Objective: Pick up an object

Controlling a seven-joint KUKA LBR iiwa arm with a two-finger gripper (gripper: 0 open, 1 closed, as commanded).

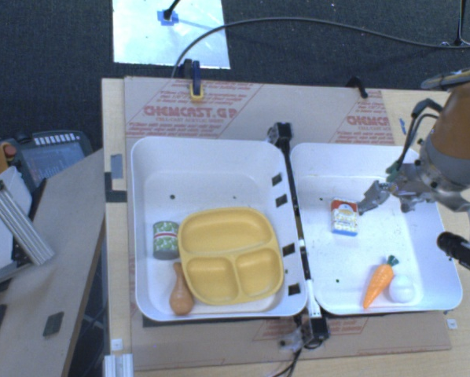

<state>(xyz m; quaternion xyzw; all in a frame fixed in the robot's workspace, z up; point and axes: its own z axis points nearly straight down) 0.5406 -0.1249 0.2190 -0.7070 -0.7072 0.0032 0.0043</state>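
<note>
As seen from the left: in the left bin (211, 159), green can (166, 239), brown wooden piece (180, 293), yellow divided plate (231, 255). In the right bin (337, 167), small red-and-blue box (345, 217); gripper (374, 197) just right of it, grip impossible to tell. Nearer the front, carrot (379, 283) beside white lump (402, 290).

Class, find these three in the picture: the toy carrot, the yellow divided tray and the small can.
toy carrot (377, 286), camera view, on its orange body.
yellow divided tray (225, 236), camera view, on the floor of its large upper compartment.
small can (165, 240), camera view, on its green label.
</note>
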